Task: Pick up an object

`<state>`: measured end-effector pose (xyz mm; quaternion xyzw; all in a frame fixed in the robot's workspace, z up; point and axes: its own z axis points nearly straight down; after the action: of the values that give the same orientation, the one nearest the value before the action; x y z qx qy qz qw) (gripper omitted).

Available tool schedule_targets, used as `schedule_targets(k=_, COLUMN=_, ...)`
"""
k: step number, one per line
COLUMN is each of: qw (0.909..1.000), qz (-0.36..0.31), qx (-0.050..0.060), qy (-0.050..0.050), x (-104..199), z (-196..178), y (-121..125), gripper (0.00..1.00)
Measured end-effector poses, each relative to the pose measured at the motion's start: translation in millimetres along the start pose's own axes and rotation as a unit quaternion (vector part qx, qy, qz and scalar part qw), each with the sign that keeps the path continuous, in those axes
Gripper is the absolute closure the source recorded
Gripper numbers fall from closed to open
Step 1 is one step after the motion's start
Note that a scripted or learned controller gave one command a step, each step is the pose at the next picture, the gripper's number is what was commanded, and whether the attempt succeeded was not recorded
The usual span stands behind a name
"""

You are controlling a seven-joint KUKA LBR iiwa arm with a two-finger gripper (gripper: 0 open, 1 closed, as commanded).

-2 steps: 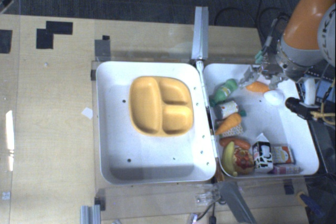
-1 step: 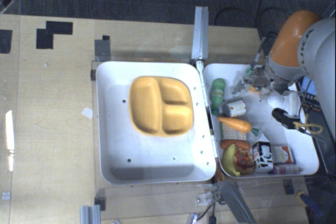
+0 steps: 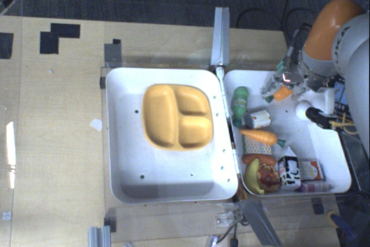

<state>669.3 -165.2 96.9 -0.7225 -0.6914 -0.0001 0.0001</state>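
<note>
Claw [image 3: 281, 85], grip state indiscernible, poised beside a small orange object [image 3: 282, 93] in the right white bin [image 3: 341, 166]; pickup unconfirmed.

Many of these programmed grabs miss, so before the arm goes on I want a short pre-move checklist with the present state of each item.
1. Gripper over the right bin: ok, at its far end.
2. Object caught in the jaws: cannot tell; something small and orange sits at them, grip unclear.
3. Jaws open or shut: cannot tell.
4. Other targets available: ok; green bottle, carrot and banana lie in the right bin.
5. Left bin contents: ok, holds a yellow divided tray.
</note>
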Motion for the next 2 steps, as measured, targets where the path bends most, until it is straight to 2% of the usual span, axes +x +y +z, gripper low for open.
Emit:
schedule_targets(k=1, qw=0.9996, qz=-0.029, qx=-0.004, qy=0.000, x=21.3, z=-69.4, y=-0.4, gripper=0.00)
schedule_targets(k=2, qw=0.9993, qz=-0.037, qx=-0.004, qy=-0.001, x=-21.7, z=9.6, y=2.8, gripper=0.00)
